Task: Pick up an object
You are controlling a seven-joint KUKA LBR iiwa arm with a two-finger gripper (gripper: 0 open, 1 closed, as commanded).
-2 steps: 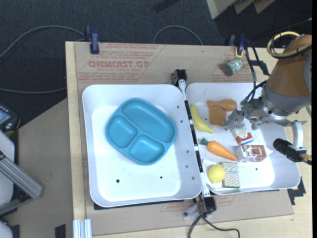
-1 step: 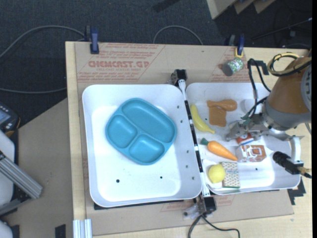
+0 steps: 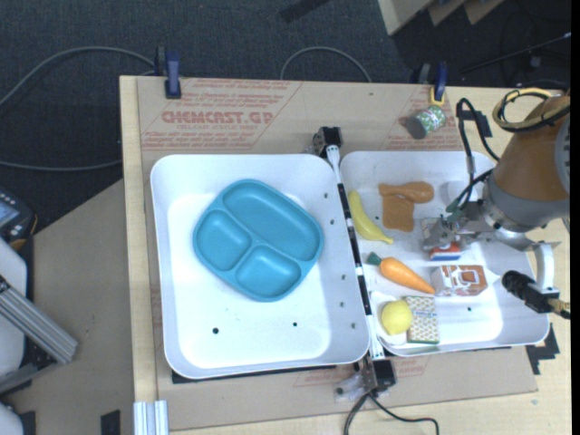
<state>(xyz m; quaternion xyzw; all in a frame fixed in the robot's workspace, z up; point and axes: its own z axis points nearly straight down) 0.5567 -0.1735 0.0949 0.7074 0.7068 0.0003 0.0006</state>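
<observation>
So the gripper (image 3: 441, 234) sits low in the right bin (image 3: 480, 332), right of frame centre, just above the small carton (image 3: 460, 279). Honestly can't tell if it's open or closed, it's a grey blur from up here. Pickable stuff is packed close: brown bread piece (image 3: 404, 205) to its upper left, banana (image 3: 365, 221) on the bin's left edge, carrot (image 3: 404, 275) below-left, lemon (image 3: 396, 317) near the bottom. I'd go for one item cleanly, straight down and centred, so neighbours don't get nudged. Blue tray (image 3: 258, 239) in the left bin is irrelevant.
</observation>
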